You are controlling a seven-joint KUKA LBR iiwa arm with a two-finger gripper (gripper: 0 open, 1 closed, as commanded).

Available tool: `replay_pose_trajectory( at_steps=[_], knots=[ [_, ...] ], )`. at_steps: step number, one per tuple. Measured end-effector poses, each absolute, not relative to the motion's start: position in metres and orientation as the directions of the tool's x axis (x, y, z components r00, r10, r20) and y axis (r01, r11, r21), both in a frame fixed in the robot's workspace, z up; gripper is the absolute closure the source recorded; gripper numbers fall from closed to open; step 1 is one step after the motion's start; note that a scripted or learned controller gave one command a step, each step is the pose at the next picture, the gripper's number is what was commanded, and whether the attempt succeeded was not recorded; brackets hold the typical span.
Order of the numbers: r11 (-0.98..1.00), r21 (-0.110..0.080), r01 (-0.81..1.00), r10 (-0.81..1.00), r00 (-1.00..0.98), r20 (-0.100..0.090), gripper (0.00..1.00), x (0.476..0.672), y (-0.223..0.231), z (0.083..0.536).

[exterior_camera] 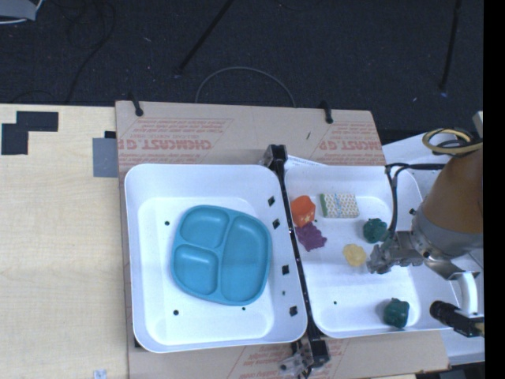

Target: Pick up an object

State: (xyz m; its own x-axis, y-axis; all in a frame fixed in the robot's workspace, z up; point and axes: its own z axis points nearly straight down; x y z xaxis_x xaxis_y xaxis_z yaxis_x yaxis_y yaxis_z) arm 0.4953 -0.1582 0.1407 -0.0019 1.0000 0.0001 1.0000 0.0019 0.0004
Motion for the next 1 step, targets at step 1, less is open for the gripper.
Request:
replay_pose_trajectory(
  at_steps=[1],
  knots=[
    [0.0,0.002,1.0,1.0,0.0,-0.001,1.0,0.4908,-0.1655,0.1995]
  ],
)
